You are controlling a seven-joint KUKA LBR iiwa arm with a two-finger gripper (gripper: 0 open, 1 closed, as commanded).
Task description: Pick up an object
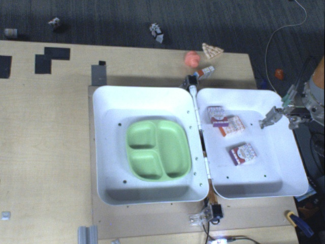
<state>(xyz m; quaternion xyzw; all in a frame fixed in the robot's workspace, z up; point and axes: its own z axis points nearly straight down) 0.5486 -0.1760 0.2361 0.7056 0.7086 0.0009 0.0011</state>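
**A:** Where are the things it could pick up?

**B:** In the right white bin (284, 184), right of centre in the frame. There are three small flat packets. A red-and-white carton (242, 154) lies near the bin's middle. A second red-and-white packet (229, 125) lies above it, toward the bin's upper left, and a paler pinkish packet (215, 112) sits just beside that one at its upper left, touching or nearly touching. All three rest on the bin floor.

**A:** And the gripper?

**B:** The two-finger gripper (277, 117) is at the right edge of the frame, over the upper right part of that bin. One grey finger (270, 118) points left and down toward the floor. It is well apart from the packets, and nothing sits between the fingers. I cannot tell how far they are spread.

**A:** What's in the other bin?

**B:** The left white bin (109, 136) holds a light green plastic tray (158, 150) with three compartments, lying flat in the middle.

**A:** Anything around the bins?

**B:** On the wooden bench (45, 136) above the bins there is a pink ball (192, 59), a tan wedge-shaped piece (212, 50) to its right, and a small tube with a red end (204, 72) just below them.
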